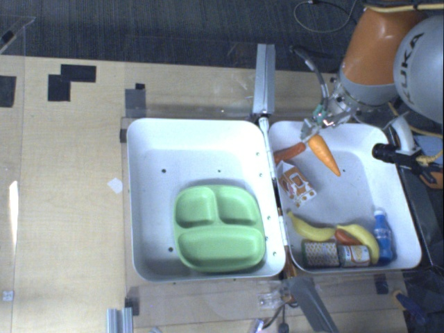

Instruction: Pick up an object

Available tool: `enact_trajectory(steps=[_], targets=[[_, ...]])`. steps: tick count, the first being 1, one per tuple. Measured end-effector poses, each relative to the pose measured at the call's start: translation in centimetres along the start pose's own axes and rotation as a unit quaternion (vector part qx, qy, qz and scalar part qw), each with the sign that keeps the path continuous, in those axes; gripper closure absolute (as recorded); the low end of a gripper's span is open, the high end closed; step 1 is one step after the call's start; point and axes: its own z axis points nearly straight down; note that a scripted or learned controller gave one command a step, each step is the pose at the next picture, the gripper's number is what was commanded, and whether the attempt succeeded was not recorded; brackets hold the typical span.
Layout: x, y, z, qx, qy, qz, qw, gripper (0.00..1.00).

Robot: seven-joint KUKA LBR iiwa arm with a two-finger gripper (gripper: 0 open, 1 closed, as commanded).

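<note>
An orange carrot (pixel 325 155) hangs tip-down over the back of the right bin (pixel 406 214). Its thick end sits between the fingers of my gripper (pixel 316 127), which is shut on it. The grey arm with its orange band (pixel 374 40) comes in from the upper right, above the bin's far rim. The carrot looks lifted off the bin floor.
In the right bin lie a reddish sausage (pixel 289 151), a patterned packet (pixel 296 186), two bananas (pixel 312 229), a grey grater-like item (pixel 319 254), a can (pixel 356 255) and a blue bottle (pixel 382 236). The left bin (pixel 146 186) holds a green divided tray (pixel 218 227).
</note>
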Motion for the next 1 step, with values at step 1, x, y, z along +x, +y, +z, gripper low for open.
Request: enact_trajectory(steps=[1], targets=[[1.06,3.36,2.69,0.001,0.001,0.046,0.9989,1.0]])
